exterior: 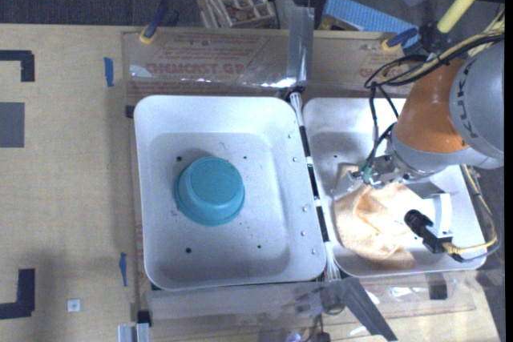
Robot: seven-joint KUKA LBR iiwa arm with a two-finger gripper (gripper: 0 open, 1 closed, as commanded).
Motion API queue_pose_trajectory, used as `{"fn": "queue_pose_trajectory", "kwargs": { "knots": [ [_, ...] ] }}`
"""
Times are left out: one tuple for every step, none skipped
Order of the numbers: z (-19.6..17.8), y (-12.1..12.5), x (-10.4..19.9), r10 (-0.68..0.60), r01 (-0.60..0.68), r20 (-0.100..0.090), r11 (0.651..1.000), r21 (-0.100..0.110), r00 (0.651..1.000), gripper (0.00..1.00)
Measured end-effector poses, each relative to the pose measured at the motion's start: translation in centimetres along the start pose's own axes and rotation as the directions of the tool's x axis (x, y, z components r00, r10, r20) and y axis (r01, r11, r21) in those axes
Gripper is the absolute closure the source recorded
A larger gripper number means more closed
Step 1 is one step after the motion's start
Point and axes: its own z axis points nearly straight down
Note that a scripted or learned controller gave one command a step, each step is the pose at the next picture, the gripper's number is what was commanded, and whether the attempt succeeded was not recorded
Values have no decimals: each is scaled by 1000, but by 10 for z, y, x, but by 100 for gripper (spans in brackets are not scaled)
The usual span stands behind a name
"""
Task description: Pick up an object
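1. I see the arm [437, 120] reaching in over the right bin [337, 120], with the pincer [362, 175] low inside that bin.
2. Pincer state: I cannot tell from this view whether it is spread or pressed together.
3. A tan cloth [373, 224] lies crumpled just below the pincer in the camera view, between it and the bin's near wall. Its upper edge meets the pincer tip, but I cannot tell whether they touch.
4. Cloth orientation: it is a loose heap, about as wide as it is long. I can make out no long axis and no pointing end.
5. A teal bowl [210, 190] sits well apart from the pincer, to its left in the view, in the left bin [152, 124]. It stands upside down, base up. It is round, so it has no long axis.
6. Both bins rest side by side on the desk [56, 196].
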Motion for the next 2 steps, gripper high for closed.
{"fn": "queue_pose_trajectory", "kwargs": {
  "knots": [
    [-11,1,-2,4,-4,2,1000,-5,1000,100],
    [-11,1,-3,5,-5,2,1000,-5,1000,0]
  ]
}}
